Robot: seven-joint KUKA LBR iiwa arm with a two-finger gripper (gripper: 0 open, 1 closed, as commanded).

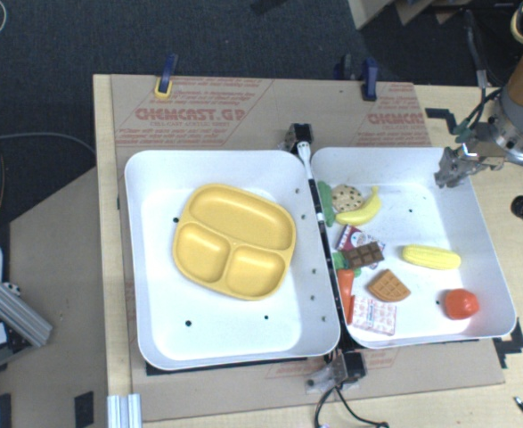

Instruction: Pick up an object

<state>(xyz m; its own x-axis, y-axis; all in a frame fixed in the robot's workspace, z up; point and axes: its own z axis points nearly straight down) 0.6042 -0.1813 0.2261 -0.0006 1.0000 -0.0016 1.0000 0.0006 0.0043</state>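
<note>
Your pickable items all lie in the right bin (488,239): a banana (362,209) and cookie (345,195) near the divider, a chocolate bar (364,256), carrot (346,289), waffle (388,286), corn cob (431,257) and tomato (460,304). The corn and tomato have open white floor around them; the carrot hugs the left wall. The gripper (453,169) sits over the bin's far right rim, nothing between its fingers, but you cannot tell their spacing. The left bin (154,310) holds a yellow divided plate (233,241).
</note>
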